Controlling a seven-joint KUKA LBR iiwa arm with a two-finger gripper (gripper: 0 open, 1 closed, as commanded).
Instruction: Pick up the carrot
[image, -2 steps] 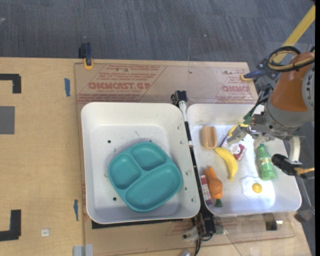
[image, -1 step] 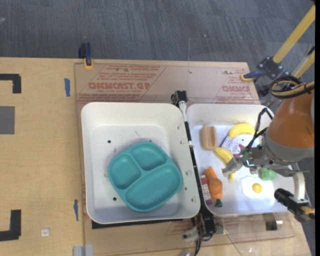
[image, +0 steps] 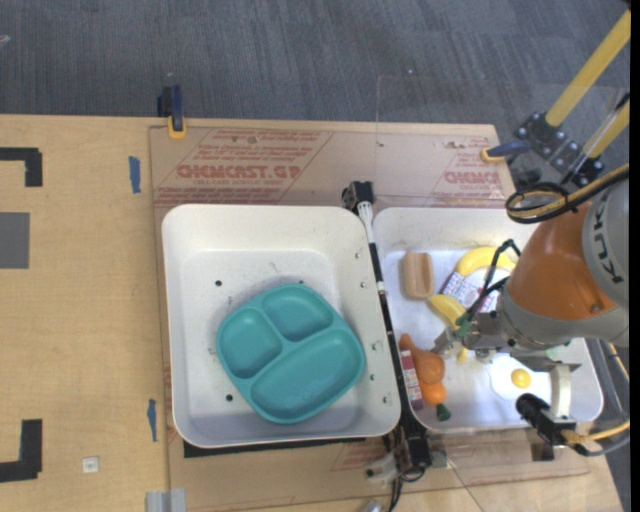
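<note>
The carrot (image: 431, 374) is orange with a green tip at its near end. It lies in the right bin (image: 585, 405), close to that bin's left wall. My gripper (image: 462, 341) hangs low over the right bin, just right of the carrot's far end and slightly beyond it. The grey and orange wrist hides much of the gripper from above. Nothing shows as lifted off the bin floor.
A red bottle-like item (image: 408, 362) lies against the carrot's left side. A tan bread piece (image: 416, 273), a banana (image: 473, 262) and a fried egg (image: 518, 379) share the right bin. The left bin (image: 190, 300) holds a teal divided plate (image: 290, 351).
</note>
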